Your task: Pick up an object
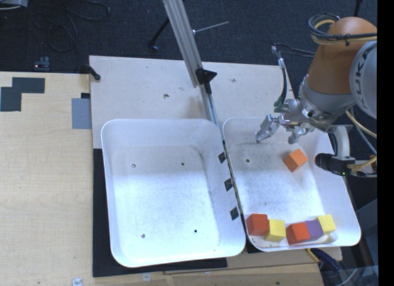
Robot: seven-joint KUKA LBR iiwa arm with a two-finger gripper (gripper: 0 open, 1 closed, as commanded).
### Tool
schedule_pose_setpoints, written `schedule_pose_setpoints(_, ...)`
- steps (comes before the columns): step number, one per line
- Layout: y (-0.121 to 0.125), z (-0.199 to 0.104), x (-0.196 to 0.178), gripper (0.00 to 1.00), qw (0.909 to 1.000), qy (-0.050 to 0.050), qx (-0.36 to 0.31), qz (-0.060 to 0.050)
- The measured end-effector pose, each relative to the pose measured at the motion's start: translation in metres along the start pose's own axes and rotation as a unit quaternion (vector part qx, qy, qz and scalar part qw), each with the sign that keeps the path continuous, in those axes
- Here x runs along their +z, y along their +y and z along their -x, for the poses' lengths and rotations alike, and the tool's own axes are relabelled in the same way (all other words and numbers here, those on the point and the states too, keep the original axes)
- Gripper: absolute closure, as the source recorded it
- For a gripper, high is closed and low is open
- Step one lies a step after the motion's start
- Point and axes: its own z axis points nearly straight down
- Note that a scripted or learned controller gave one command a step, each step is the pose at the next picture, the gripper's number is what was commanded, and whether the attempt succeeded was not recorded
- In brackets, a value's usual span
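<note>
Blocks lay nearest the camera, a row of them along the front wall of the right bin (345, 217), well below the end effector (282, 132): a red block (257, 224), a yellow block (275, 230), a second red block (298, 232), a purple block (314, 229) and another yellow block (327, 222), touching or nearly so. Farther in, an orange block (295, 159) sat tilted on the bin floor, just below and slightly right of the end effector, apart from it. The end effector hung over the far part of the right bin, its fingers spread apart with nothing between them. The left bin (123, 155) lay well off to its left. Beyond it rose the grey arm (335, 88) with its orange band. By my reading nothing was lifted yet; choosing a block, closing on it and raising it all remained, the orange block looking the likeliest target.
</note>
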Motion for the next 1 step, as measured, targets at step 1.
schedule_pose_setpoints(1,-0.0453,0.0832,0.0027,0.00,1.0000,-0.002,0.003,-0.002)
